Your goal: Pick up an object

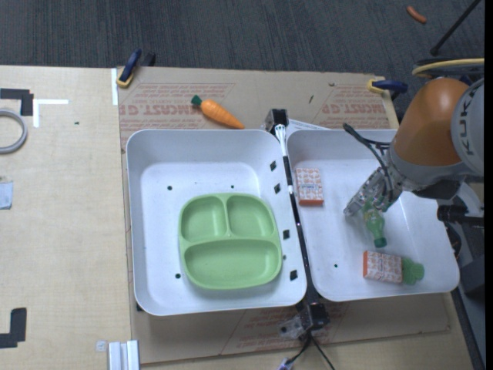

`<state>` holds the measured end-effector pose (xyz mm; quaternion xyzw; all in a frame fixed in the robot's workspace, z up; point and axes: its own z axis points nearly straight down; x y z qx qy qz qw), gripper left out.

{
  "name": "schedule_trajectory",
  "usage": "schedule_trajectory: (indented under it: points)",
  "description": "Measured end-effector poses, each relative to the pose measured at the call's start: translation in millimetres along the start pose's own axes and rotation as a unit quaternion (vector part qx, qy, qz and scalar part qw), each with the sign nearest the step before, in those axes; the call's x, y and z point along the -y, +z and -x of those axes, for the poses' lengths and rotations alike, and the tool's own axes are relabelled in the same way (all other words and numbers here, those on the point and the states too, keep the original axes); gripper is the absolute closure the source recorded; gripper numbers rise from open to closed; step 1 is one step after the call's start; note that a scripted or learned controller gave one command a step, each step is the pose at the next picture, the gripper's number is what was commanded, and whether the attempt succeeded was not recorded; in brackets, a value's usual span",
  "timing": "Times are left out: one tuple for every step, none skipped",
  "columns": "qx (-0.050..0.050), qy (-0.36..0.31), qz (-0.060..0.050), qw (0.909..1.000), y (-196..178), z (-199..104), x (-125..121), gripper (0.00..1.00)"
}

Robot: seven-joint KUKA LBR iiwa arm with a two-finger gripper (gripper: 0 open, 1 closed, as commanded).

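Three pickable items lay in the right bin [339,284].
A small orange-patterned carton [310,186] sat near the left wall; a green bottle [374,228] lay mid-bin; another green-capped, orange-labelled bottle [392,268] rested on its side near the front.

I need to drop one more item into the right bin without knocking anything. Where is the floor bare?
In the right bin, bare floor lies between the small box and the gripper, and along the near-left corner. It is crowded around the green bottle and the carton.
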<state>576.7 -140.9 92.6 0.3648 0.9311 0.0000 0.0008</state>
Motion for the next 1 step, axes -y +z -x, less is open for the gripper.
schedule_trajectory:
  points:
    - [0.001,-0.048,0.001,0.9988,-100.1,-43.4,-37.4,1.00]
